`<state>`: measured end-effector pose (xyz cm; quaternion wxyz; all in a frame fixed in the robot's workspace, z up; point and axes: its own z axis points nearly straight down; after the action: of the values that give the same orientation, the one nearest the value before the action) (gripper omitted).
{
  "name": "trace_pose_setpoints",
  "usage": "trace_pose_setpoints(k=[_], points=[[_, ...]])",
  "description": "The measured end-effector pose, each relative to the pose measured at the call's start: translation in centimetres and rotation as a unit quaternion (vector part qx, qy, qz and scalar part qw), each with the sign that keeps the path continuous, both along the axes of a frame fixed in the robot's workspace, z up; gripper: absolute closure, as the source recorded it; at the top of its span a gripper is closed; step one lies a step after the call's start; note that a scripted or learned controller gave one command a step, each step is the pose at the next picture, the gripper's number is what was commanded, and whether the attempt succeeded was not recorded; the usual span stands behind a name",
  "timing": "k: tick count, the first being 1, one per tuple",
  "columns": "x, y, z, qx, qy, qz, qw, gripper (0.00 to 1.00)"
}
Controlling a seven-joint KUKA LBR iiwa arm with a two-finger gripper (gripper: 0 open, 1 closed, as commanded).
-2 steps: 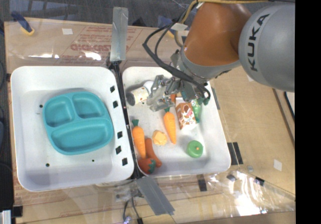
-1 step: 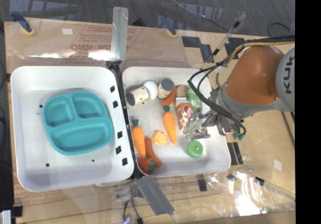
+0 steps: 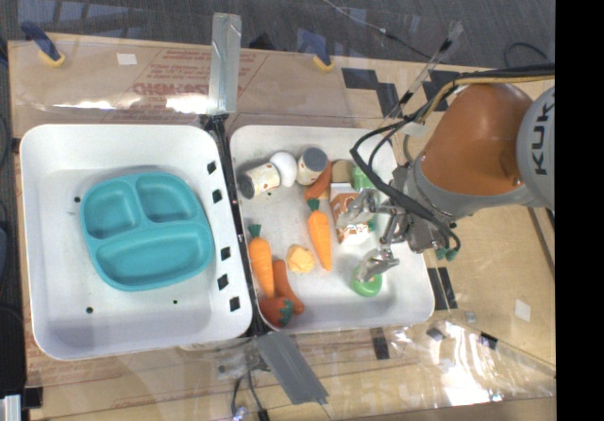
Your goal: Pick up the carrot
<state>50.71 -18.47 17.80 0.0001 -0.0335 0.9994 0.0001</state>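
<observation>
Several carrots lie in the right bin. One orange carrot lies lengthwise in the middle, its green top pointing to the back. Another carrot rests along the left wall, and a redder one sits toward the back. My gripper hangs over the bin's right side, just right of the middle carrot and apart from it. It is open, with one finger near a small white and orange item and the other over a green toy. No carrot is between the fingers.
The left bin holds a teal divided plate. In the right bin there are also a white mushroom, a small cylinder, a peach-coloured piece and a red-orange piece. A black divider separates the bins.
</observation>
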Motion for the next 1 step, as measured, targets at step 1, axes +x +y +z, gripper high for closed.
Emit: trace_pose_setpoints(k=[1], points=[[1.02,6.39,-8.7,0.0008,0.0,-0.004,1.0,0.0]])
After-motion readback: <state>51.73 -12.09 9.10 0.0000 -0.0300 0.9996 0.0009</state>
